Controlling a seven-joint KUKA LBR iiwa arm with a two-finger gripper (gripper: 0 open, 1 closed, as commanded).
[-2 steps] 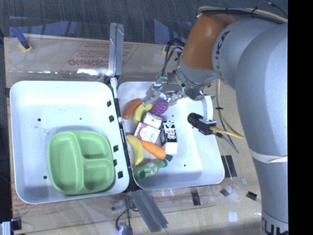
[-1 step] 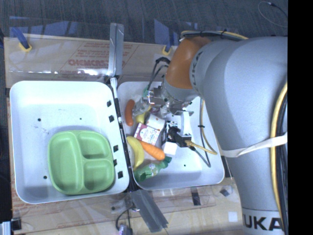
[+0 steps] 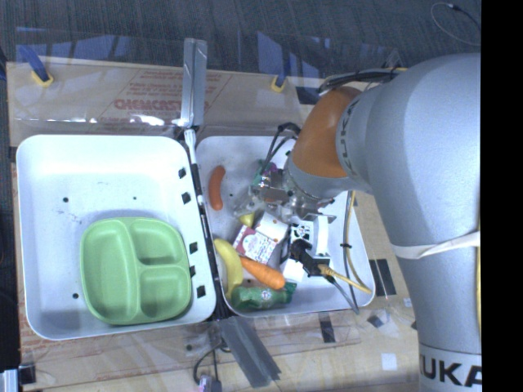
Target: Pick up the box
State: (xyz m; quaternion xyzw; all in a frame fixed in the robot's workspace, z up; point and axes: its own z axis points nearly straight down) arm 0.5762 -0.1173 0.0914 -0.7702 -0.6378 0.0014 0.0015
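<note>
The box (image 3: 257, 242) is a small red and white carton lying in the right bin (image 3: 233, 158), near its middle. My gripper (image 3: 270, 207) hangs just above and behind it, under the orange wrist band. The wrist hardware hides the fingertips, and nothing shows between them. A carrot (image 3: 263, 274) lies against the carton's near edge, and a yellow banana (image 3: 228, 264) curves along its left side.
An orange sausage (image 3: 216, 187) lies at the right bin's left wall. A green packet (image 3: 261, 297) sits at its front edge. The left bin (image 3: 49, 170) holds a green divided plate (image 3: 135, 269). The arm's bulk covers the right bin's right side.
</note>
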